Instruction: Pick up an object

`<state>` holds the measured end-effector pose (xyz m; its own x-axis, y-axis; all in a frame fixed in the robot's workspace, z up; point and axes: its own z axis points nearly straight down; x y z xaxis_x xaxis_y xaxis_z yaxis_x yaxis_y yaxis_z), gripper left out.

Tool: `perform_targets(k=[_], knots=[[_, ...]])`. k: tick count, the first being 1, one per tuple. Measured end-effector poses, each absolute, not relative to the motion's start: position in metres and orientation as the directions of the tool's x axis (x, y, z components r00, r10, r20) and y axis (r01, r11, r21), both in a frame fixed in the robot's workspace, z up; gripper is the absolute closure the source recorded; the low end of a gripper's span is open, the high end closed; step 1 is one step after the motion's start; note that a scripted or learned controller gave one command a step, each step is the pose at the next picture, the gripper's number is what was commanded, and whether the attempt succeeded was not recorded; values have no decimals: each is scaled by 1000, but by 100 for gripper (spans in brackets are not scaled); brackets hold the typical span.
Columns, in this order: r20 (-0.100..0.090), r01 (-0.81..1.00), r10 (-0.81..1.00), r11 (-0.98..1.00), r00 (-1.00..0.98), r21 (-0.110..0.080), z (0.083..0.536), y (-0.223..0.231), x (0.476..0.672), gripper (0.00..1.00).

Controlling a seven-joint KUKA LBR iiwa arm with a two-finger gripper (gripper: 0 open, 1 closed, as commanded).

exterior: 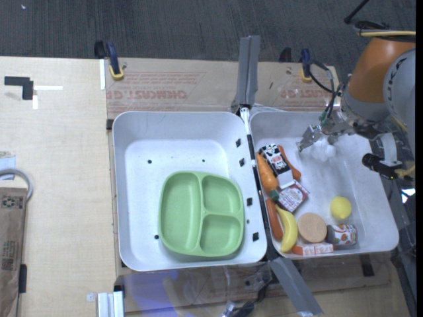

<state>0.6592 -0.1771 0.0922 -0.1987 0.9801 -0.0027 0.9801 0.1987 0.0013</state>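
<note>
My gripper (310,139) hangs over the back of the right bin (370,243); can't tell its state. Toys sit nearer the front: lemon (340,207), banana (287,228), carrot (266,174). I should go slow & drop straight onto the lemon, w/ room around it.

The wooden bench (59,177) bears 2 white bins (132,144) side by side on cardboard (178,84).
</note>
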Motion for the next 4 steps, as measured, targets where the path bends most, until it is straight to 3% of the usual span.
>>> perform_targets(k=[1,2,3,4], knots=[[-1,969,969,247,-247,0,92,-138,625,0],[-1,969,969,247,-247,0,92,-138,625,0],[-1,985,985,173,-173,-1,191,-71,590,0],[0,975,975,221,-221,-1,91,-103,614,0]])
